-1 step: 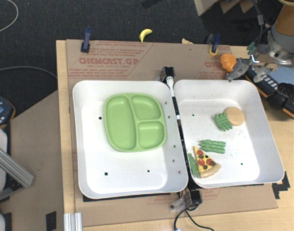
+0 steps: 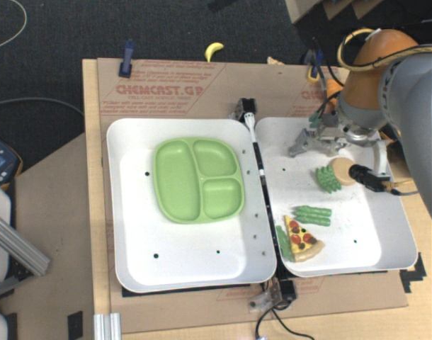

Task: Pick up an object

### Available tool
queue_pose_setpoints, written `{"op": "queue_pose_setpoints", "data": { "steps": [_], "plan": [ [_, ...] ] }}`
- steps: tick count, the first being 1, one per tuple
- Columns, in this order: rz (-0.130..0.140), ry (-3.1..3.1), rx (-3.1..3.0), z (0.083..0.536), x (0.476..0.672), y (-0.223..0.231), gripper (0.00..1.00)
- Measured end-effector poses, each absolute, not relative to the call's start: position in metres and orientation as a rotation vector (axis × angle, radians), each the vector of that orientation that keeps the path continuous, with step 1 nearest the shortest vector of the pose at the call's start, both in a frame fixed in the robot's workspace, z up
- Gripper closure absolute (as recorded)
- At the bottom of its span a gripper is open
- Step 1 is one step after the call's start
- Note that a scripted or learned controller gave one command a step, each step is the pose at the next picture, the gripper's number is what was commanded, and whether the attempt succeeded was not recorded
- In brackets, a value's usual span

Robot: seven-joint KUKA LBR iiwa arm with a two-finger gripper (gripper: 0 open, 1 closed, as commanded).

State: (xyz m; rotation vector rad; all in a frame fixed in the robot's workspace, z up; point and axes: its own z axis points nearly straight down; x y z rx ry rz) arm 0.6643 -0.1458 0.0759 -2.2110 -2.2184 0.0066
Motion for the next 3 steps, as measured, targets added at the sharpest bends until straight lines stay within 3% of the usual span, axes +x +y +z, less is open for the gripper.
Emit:
{"op": "queue_pose_setpoints", "data": {
  "steps": [1, 2, 3],
  "plan": [
    [-0.001, -2.221, -2.242, 0.208, 0.599, -0.232, 0.0],
    [-0.003, -2.229, -2.217, 0.087, 0.662, -0.193, 0.0],
    [0.003, -2.217, -2.219, 0.085, 0.614, -0.172, 0.0]
  ]
}}
